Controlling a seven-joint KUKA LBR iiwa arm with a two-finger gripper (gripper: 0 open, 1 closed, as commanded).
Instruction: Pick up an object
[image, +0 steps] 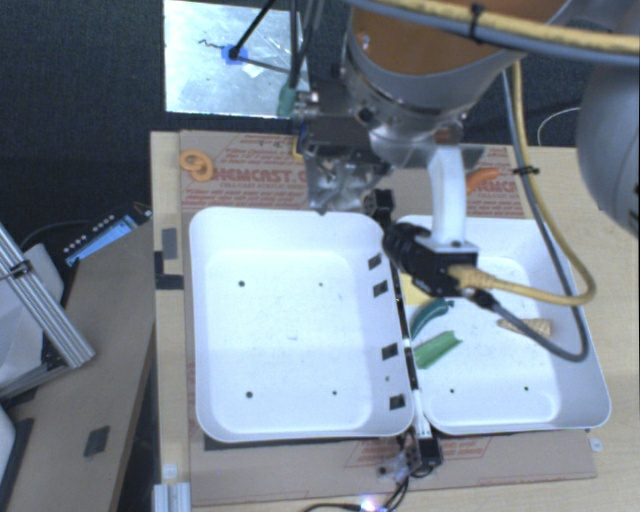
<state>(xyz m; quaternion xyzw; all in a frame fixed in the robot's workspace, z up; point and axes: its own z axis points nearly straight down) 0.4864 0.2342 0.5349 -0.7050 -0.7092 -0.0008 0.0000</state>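
My gripper (345, 198) hangs over the far edge of the left bin (290, 330), near its back right corner, with the grey arm and its orange band above it. Nothing shows beneath it. In the right bin (520, 400) lie a teal curved piece (430, 312), a green flat piece (437, 348) and a tan cone-like piece (527, 325). They sit to the right of and nearer than the gripper. A black fitting (425, 258) on the arm's cable covers part of that bin's left side.
A yellow hose (540, 295) and a grey cable (560, 345) loop over the right bin. An orange object (482, 178) lies on the cardboard behind that bin. Black clips (390, 350) line the seam between the bins. A metal frame (40, 310) stands at the left.
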